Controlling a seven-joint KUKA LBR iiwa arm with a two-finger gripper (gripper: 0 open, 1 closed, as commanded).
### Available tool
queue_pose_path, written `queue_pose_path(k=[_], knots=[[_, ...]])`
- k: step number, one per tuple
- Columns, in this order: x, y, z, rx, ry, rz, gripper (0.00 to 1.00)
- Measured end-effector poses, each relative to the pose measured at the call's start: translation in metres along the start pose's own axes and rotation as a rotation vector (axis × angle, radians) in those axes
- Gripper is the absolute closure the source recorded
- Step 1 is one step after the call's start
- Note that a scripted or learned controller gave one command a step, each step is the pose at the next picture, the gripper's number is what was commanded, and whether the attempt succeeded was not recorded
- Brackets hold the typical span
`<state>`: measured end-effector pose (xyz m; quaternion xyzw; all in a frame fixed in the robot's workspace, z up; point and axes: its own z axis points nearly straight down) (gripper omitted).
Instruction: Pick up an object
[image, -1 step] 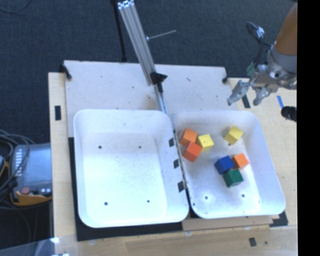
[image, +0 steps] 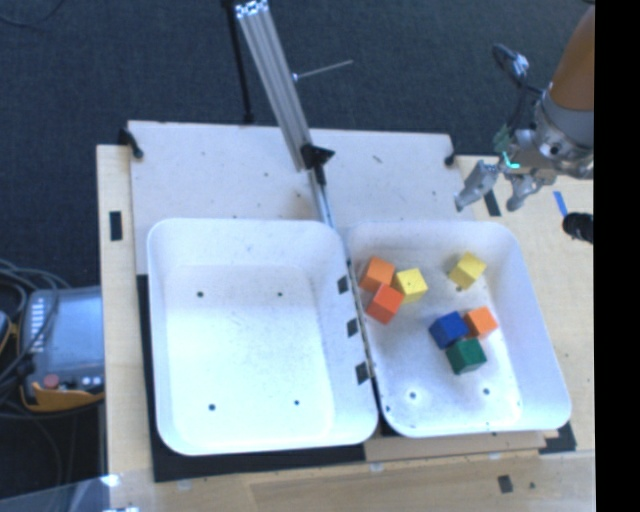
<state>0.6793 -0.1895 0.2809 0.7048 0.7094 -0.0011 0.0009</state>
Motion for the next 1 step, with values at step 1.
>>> queue_pose_path(k=[1], knots=[[0.0038,-0.0022,0.0613,0.004,0.002,0.000,0.00]])
